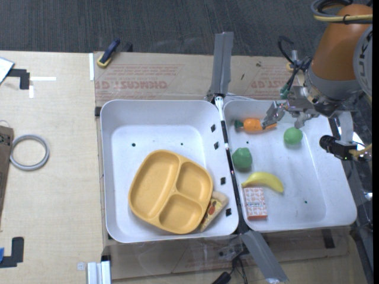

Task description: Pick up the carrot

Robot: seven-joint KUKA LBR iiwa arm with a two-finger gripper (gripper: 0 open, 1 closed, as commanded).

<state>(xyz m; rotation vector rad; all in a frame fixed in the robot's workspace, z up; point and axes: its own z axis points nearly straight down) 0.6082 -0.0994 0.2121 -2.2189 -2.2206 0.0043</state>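
Since the carrot [253, 125] lies at the back-left of the right bin [331, 218], close to the rear wall and not far from the divider, that corner is where we look first. It's orange w/ a green stub at its left end, so its long axis runs roughly left-right across the bin, tip pointing right toward the gripper [288, 115].

The gripper sits just right of the carrot's tip and a bit toward the rear. One finger reaches down-left and ends right at the carrot's right end; we can't tell if it's touching. The other finger hangs further right, above the light green ball [292, 136]. So we read the jaws as spread apart, w/ nothing between them; carrot isn't held.

Our judgement: the coming move turns on a short shift left, so the fingers straddle the carrot across its narrow width, not along its length. As it stands, the opening looks lined up approx. along the carrot's axis, so a wrist turn may be needed; hard to be sure from this angle.

Further out in the same bin: a darker green ball [241, 158] near the divider, a banana [265, 182] and a small red-and-white box [255, 203] toward the front. The left bin [118, 158] holds a yellow divided plate [172, 191].
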